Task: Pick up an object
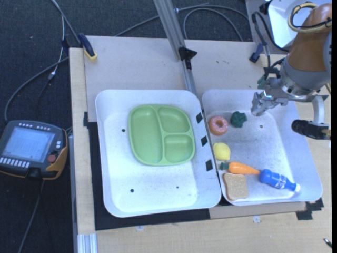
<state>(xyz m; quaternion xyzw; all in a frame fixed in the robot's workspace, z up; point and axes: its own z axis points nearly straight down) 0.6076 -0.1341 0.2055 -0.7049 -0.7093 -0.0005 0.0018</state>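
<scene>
We see a green tray [161, 134] in the left bin [113, 194]. The right bin [308, 181] holds donut [218, 124], lemon [222, 152], carrot [243, 168], bread [236, 186], broccoli [239, 118] and bottle [277, 180]. The gripper [259, 106] hangs just right of the broccoli, gripping nothing; whether it is open, we cannot tell

the arm [308, 46] comes in from the right side of the camera view, at the upper corner. its orange band [315, 36] sits above the grey wrist [300, 78], up and to the right of the gripper. from the wrist the body bends down and to the left, and it ends in the gripper [259, 107]. the gripper is metallic and points downward and a little to the left. it hangs low. nothing is seen between its tips. the tips are small and close together in the picture, so their opening is not clear.
</scene>
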